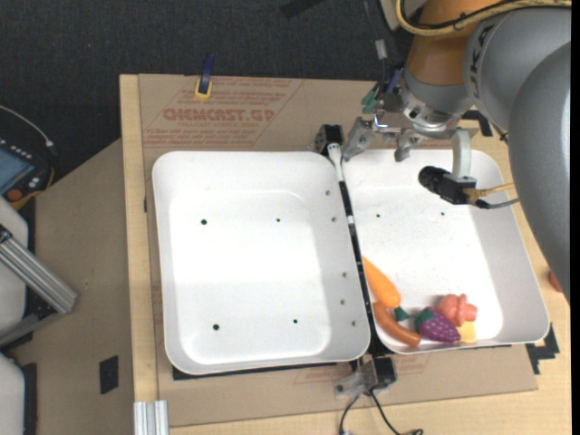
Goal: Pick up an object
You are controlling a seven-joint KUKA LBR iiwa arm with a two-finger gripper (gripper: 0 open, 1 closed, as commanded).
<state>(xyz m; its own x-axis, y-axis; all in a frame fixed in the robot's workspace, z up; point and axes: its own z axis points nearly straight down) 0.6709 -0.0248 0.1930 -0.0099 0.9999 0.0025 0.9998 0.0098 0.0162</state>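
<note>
**Hovering Over the Far End, Toys Waiting at the Near Corner**

Hanging above the far edge of the right bin [507, 243], the tool [412, 143] sits below the arm's orange band [453, 16]; whether it is open or closed I cannot tell from this slant, and nothing is seen held in it. Beneath it the bin floor is bare white. The pickable things lie well apart from it, bunched in the right bin's near corner: an orange carrot [381, 284] against the dividing wall, a second orange piece [400, 326] just below, a purple grape cluster [439, 327] and a pink-red toy [459, 309] touching a small yellow bit. The left bin [181, 243] stands beside it on the bench [145, 116].

By my judgement the step in hand is the approach, with no grasp begun. The next move calls for travelling toward the near corner, then descending squarely over one toy, probably the carrot, clear of the bin wall.
</note>
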